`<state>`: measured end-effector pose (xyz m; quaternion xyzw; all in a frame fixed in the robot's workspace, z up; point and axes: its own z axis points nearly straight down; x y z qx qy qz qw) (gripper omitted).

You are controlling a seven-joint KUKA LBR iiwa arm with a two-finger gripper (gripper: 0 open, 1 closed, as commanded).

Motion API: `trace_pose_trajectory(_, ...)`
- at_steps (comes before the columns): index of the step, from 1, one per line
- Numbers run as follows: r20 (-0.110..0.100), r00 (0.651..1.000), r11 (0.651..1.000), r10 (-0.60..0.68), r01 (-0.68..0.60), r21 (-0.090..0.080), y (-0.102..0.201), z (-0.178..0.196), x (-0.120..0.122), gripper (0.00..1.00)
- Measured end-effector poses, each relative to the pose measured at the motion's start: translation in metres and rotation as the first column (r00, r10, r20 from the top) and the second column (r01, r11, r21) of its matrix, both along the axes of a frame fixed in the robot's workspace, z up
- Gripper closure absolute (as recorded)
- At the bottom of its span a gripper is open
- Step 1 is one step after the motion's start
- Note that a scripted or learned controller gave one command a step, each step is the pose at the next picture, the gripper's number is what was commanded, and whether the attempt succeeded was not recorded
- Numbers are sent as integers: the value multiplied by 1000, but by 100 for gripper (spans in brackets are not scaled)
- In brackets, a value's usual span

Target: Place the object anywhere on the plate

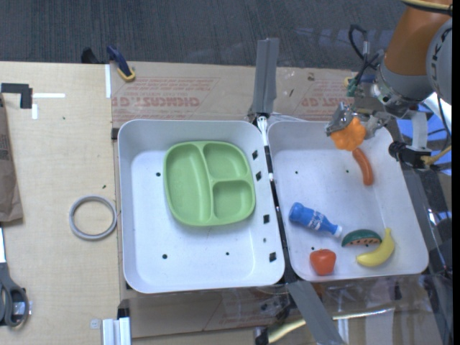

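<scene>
camera view: the table (57,142) carries two shallow white bins side by side. the left bin (144,264) holds a green divided plate (209,183), lying flat in the bin's upper middle, with three compartments, none of them occupied. the right bin (302,164) holds five loose items: an orange sausage-shaped piece (364,167) near the upper right, a blue bottle (313,219) lying on its side near the centre, a red tomato-like piece (323,261) at the lower edge, a watermelon slice (361,238) to the right of the bottle, and a yellow banana (379,251) just beside the slice, at the lower right corner. the grey arm with the orange band (420,27) reaches in from the right, above the upper right part of the right bin. the claw (352,124) is closed upon a small orange object (349,136), which shows between and below its fingers, raised above the bin floor and apart from the sausage-shaped piece below it. the orange object is well apart from the plate, with the divider between the bins lying between them. on the table to the left of the bins lie a grey ring (93,216) and, at the lower left edge, a pair of scissors (11,302). a blue and yellow clamp (121,63) sits at the upper edge of the cardboard sheet (180,92) behind the bins.
</scene>
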<state>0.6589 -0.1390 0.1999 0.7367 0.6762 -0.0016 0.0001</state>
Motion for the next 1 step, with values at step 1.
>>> trace_pose_trajectory(1,-2,995,995,-96,96,1,47,-84,-1,100)
